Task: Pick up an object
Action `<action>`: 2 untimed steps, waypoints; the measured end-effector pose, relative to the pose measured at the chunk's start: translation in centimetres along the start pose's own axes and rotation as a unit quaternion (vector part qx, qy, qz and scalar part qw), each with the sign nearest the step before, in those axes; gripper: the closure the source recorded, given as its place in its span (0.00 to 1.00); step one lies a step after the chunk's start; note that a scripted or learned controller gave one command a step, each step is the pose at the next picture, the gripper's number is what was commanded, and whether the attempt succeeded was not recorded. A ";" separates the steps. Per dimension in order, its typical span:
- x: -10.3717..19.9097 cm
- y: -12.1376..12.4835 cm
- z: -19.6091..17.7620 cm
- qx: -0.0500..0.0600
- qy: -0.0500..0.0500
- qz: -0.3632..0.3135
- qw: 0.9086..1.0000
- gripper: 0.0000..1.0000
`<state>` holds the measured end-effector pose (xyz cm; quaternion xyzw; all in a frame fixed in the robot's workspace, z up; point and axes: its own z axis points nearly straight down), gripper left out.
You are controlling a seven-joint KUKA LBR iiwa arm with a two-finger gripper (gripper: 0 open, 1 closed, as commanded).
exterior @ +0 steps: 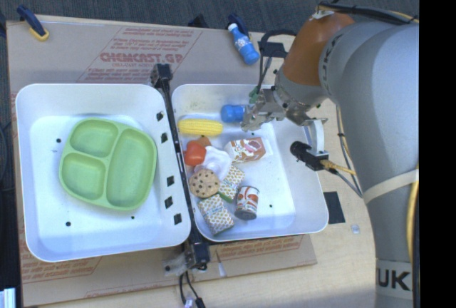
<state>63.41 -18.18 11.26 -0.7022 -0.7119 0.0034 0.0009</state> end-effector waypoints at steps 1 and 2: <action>0.0 0.0 0.0 0.000 0.000 0.000 1.000 0.00; 0.3 -9.2 2.2 -0.001 0.002 0.004 1.000 0.00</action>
